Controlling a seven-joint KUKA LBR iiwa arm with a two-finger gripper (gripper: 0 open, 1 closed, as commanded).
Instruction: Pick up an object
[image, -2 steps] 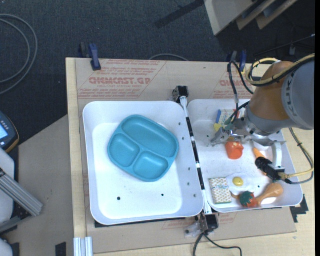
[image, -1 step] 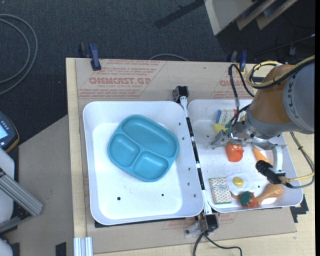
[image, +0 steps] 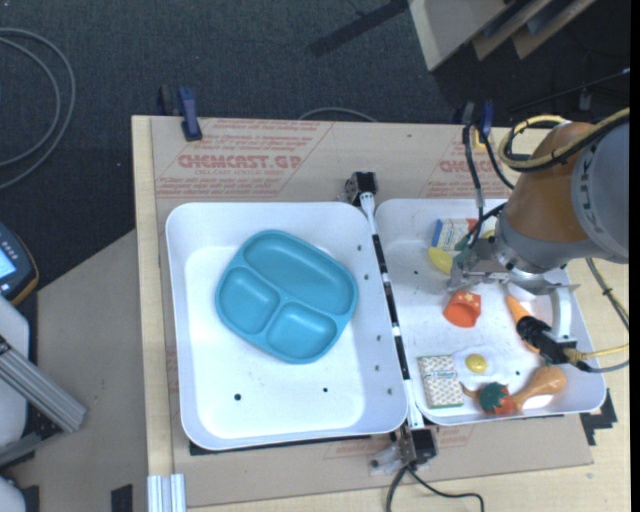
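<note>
My gripper hangs over the upper middle of the right bin, just above a small orange cup; I cannot tell whether it touches the cup. A yellow piece lies directly to its left, and a blue and yellow packet sits behind that. An orange carrot-like piece lies to the right of the cup. Nothing is visibly held.
The left bin bears a blue divided plate. Along the right bin's front lie a square cracker, a fried egg toy, a green and red piece and a tan drumstick.
</note>
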